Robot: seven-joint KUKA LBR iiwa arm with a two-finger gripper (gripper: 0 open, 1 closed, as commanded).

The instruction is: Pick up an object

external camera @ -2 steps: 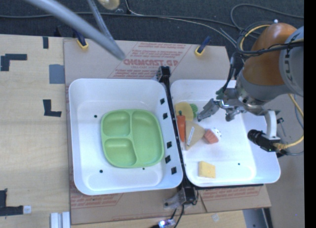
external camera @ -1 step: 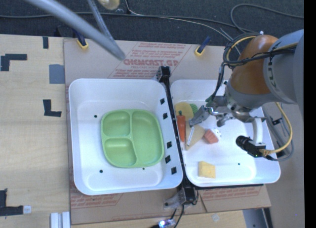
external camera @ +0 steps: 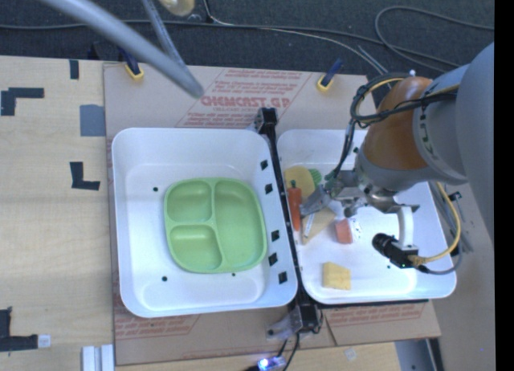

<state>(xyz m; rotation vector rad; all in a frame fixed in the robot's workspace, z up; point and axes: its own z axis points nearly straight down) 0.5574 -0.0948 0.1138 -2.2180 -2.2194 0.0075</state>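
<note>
Camera view: my pincer (external camera: 325,201) hangs low in the right bin (external camera: 430,285) over the carrot (external camera: 295,207); whether it is apart or together I cannot tell. Nothing is lifted yet.

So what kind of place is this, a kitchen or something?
More likely a robotics lab bench than a kitchen. A grey arm reaches into two white bins; one holds a green divided plate, the other small toy-like food pieces. Cables trail behind.
</note>
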